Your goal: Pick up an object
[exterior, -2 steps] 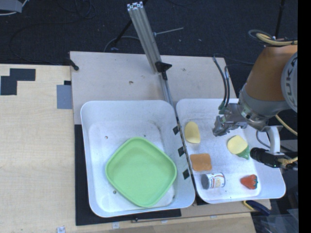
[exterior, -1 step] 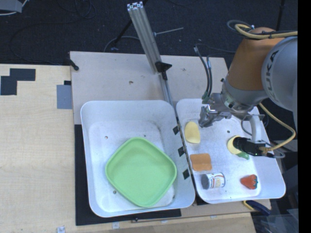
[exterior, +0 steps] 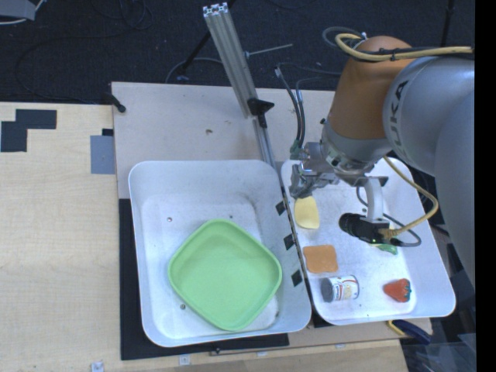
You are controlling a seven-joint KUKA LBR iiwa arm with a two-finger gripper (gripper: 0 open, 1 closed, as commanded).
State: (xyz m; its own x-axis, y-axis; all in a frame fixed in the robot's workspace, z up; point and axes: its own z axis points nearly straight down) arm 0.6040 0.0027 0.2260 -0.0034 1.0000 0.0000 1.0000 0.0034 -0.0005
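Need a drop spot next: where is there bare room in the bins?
Left bin: bare floor behind and left of the green plate. Right bin: crowded; small gap between the orange square and the strawberry.

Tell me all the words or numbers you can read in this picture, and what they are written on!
Dark letters run down the grey arm beside its orange band, but they are cut off and too slanted to read.
The small can in the right bin has a label that is too small and blurred to read.
The green plate, the orange square, the yellow piece and the strawberry carry no writing.
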